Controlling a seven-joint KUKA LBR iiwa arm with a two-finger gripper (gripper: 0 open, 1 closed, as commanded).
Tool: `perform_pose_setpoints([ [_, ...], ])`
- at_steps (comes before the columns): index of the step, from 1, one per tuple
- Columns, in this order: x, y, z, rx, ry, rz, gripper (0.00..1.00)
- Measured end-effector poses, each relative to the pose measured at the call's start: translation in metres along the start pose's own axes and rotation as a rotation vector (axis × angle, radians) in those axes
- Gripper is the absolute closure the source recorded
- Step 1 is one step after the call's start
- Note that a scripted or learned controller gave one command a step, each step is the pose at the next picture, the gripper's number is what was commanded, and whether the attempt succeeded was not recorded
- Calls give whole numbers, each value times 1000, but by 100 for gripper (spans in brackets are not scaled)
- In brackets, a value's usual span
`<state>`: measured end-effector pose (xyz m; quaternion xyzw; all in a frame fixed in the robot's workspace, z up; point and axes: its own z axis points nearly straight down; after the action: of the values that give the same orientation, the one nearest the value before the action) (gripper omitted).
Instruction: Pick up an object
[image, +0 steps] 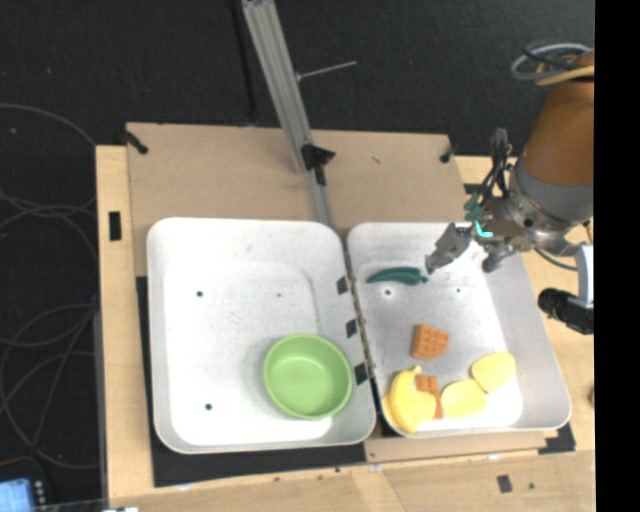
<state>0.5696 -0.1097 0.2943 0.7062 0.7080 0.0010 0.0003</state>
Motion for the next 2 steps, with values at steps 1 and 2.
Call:
perform_pose_setpoints([
  [1,5,0,61,7,-3,5,0],
  [2,9,-1,106,6,-3,5,0],
])
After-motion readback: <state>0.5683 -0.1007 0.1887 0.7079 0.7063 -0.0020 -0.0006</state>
